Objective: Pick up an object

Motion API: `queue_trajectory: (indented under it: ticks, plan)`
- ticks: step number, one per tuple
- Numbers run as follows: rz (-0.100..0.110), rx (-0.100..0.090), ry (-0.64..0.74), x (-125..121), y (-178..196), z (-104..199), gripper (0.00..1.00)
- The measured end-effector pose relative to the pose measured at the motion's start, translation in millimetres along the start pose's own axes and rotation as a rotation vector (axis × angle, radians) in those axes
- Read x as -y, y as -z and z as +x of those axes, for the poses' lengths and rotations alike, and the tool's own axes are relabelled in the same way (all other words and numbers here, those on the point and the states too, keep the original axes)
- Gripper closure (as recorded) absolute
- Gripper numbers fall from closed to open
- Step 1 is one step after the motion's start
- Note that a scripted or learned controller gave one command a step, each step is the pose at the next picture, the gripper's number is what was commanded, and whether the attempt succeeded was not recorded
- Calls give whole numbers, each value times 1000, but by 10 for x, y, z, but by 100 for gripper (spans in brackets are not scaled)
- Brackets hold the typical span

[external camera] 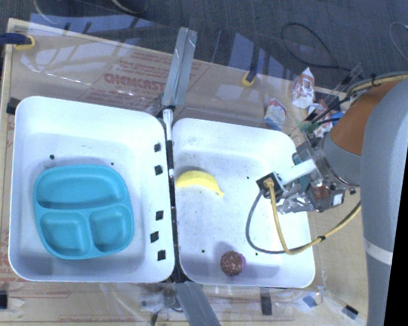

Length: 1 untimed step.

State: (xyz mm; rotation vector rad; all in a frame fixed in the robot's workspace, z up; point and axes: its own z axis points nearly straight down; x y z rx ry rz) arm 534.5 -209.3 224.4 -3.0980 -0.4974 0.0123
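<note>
**Gripper poised over right bin, nothing in hand**

Gripper [294, 201] hangs at the right side of the right bin [215, 134]; how its jaws stand cannot be told, and nothing shows held. Largest in sight, the blue tray [84, 211] lies in the left bin [28, 126]. Next, the banana [200, 182] lies well to the gripper's left in the camera view, near the divider, its long axis running roughly left-right. Smallest, the brown ball [233, 263] sits near the front wall, below and left of the gripper.
</note>
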Motion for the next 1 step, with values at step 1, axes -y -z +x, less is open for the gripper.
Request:
queue_trajectory:
  ticks: [1]
  plan:
    - [2,-2,82,809,-1362,-335,100]
